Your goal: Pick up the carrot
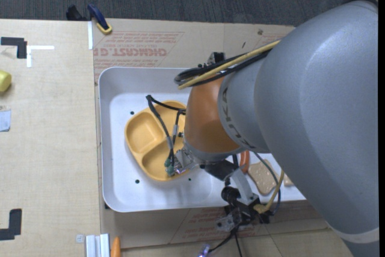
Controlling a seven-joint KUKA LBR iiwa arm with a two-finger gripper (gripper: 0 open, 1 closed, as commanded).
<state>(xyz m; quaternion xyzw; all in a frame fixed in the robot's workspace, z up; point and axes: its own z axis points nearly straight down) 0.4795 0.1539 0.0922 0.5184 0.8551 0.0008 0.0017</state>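
Observation:
A narrow orange strip that looks like the carrot (245,159) peeks out from under the arm in the white bin (114,129), beside a tan slice of bread (261,176); most of it is hidden. The arm's orange band (207,120) hangs over the bin's middle. Below it, my gripper (179,162) points down at the right edge of a yellow divided plate (147,138), left of the orange strip. Wrist and cables cover it from this angle.
The big grey arm (313,105) covers the bin's right half and whatever lies there. A yellow object (3,81) sits at the bench's far left. A blue clamp (99,18) lies behind the bin on the cardboard.

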